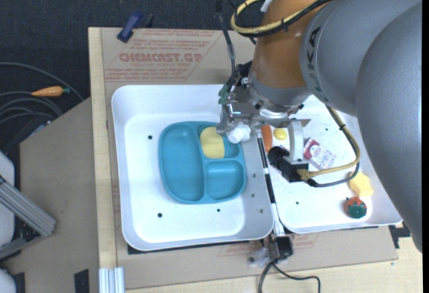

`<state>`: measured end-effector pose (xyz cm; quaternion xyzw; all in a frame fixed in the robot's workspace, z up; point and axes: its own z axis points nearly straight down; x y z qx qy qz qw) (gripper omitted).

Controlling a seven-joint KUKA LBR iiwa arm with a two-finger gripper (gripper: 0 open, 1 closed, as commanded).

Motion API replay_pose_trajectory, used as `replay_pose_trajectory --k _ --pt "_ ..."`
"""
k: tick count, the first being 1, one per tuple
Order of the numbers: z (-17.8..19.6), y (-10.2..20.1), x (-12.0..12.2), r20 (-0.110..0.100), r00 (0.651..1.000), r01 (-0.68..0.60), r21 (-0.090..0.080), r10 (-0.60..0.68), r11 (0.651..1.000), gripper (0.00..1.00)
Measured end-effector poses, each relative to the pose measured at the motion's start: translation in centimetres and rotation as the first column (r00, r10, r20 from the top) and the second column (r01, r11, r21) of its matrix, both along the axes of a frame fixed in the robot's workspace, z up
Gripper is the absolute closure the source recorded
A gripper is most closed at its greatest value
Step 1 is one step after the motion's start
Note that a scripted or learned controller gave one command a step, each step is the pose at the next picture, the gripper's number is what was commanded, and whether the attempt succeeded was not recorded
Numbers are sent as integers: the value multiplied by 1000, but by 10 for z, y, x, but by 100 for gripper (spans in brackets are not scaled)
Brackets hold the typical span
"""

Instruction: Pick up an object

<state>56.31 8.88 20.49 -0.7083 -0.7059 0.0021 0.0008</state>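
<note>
A blue divided plate (194, 164) lies in the left white bin (134, 171). In its upper right compartment sits a pale yellow object (212, 143). My gripper (236, 125) hangs at the bin's right side, just above and to the right of the yellow object, with a small white piece at its tip; its wrist hides the fingers. In the right bin (335, 214) lie an orange object (267, 136), a small yellow piece (280, 133), a red and white packet (316, 153), a yellow block (361, 184) and a red and green toy (355, 207).
The arm's orange band (281, 43) and grey body cover the upper right of the scene and much of the right bin. Cables run across the divider between the bins. A cardboard sheet (161, 57) lies under the bins.
</note>
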Motion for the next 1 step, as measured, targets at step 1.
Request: replay_pose_trajectory --k 1 --pt "29 52 -18 4 1000 -5 3 5 1000 100"
